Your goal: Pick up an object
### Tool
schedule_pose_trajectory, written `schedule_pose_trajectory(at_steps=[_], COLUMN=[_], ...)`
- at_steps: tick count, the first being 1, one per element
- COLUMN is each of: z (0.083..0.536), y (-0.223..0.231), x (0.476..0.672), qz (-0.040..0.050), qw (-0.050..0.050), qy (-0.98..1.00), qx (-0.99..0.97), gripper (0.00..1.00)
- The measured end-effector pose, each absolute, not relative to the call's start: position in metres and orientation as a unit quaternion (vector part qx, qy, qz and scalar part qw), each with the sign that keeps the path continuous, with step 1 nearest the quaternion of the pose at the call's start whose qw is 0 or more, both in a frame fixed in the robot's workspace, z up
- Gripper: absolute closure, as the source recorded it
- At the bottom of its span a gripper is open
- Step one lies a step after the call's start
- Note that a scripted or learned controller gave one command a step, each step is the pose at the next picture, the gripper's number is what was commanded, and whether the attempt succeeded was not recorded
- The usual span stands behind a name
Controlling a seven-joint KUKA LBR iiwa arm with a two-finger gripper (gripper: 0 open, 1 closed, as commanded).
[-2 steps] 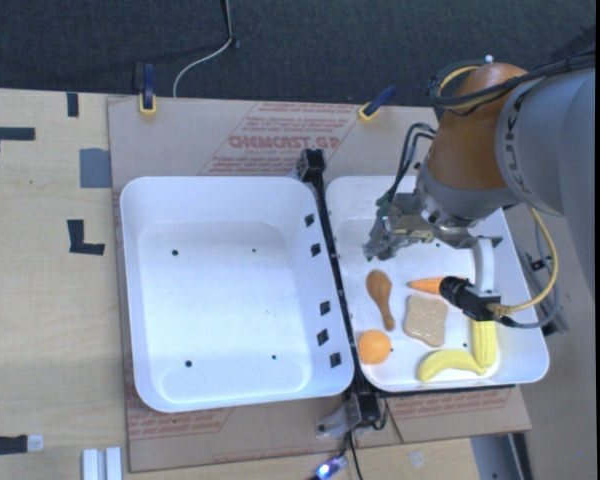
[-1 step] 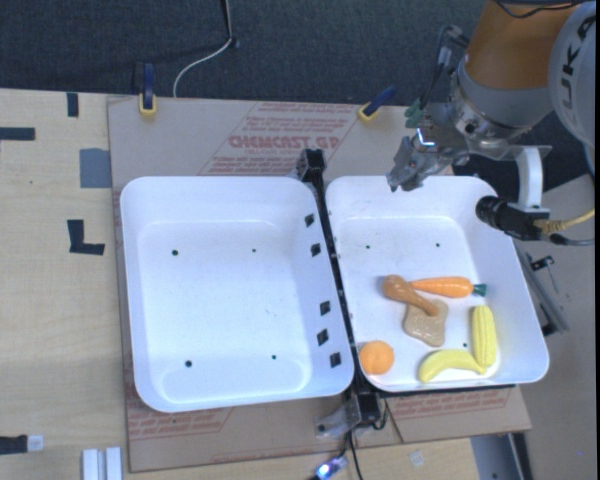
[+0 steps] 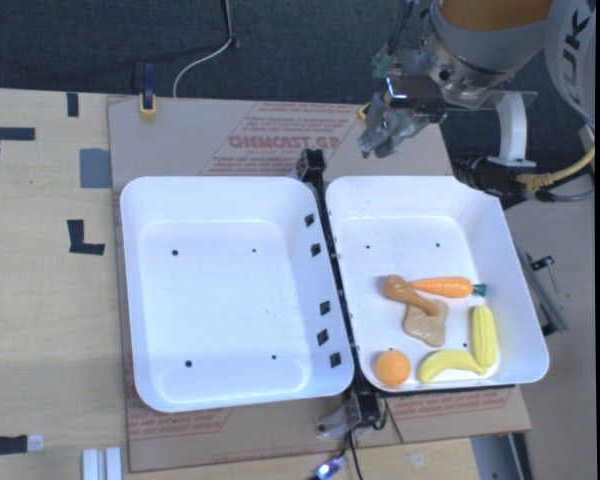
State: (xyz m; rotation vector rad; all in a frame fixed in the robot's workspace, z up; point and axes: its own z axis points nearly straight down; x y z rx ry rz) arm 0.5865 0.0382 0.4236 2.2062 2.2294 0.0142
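Claw: my claw hangs above the far edge of the right bin; grip state cannot be told.
Right bin: carrot, drumstick, toast slice, corn cob, banana and orange clustered in its near half.
Left bin: beside it, touching along the middle.
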Motion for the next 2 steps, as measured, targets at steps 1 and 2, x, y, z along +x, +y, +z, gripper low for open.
schedule_pose_trajectory(at_steps=[1,2], z=[0.54,0.533], y=[0.065,0.11], x=[0.638,0.669], qz=[0.0054,-0.0002], qw=[0.005,0.0], qy=[0.709,0.709], qx=[0.705,0.705], gripper=[1.0,1.0])
